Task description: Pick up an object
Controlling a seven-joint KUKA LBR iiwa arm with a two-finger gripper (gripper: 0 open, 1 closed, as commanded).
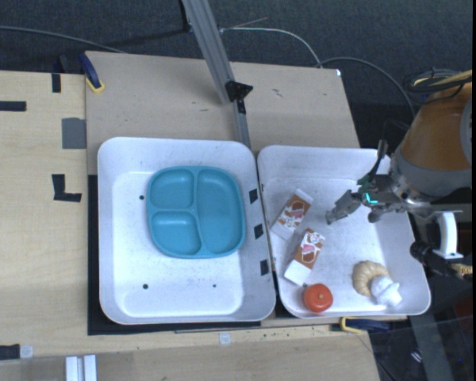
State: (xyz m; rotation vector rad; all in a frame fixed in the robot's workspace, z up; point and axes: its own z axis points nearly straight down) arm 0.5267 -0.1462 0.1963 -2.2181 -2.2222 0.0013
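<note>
Four small things lie in the right bin (pixel 333 159): two white snack packets (pixel 292 213) (pixel 305 254) near its left wall, a red round object (pixel 318 297) by the front rim, and a tan-and-white toy (pixel 374 280) toward the front right corner. The bin's back half is bare. The gripper (pixel 343 207) hovers over mid-bin, right of the packets, holding nothing; whether its jaws are apart cannot be told. A blue divided plate (pixel 196 211) sits in the left bin (pixel 119 292).
</note>
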